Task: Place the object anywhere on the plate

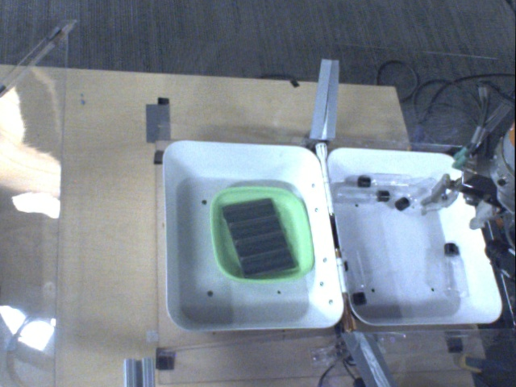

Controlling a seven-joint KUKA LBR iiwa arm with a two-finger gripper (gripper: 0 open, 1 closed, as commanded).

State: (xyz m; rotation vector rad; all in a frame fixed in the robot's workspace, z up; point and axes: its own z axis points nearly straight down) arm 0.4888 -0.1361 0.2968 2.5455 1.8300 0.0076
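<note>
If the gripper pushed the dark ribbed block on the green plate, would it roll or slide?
The dark ribbed rectangular block lies flat and low, so it probably slides rather than rolls. Its ridges suggest some grip. The green square plate has a raised rim that would likely stop it.

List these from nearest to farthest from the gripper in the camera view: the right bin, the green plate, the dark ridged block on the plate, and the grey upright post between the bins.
From the gripper, at the right bin's far right edge:
1. right bin, directly beneath it.
2. grey upright post, at the bins' top junction.
3. green plate, in the left bin; its near rim.
4. dark ridged block, centred on the plate.
</note>
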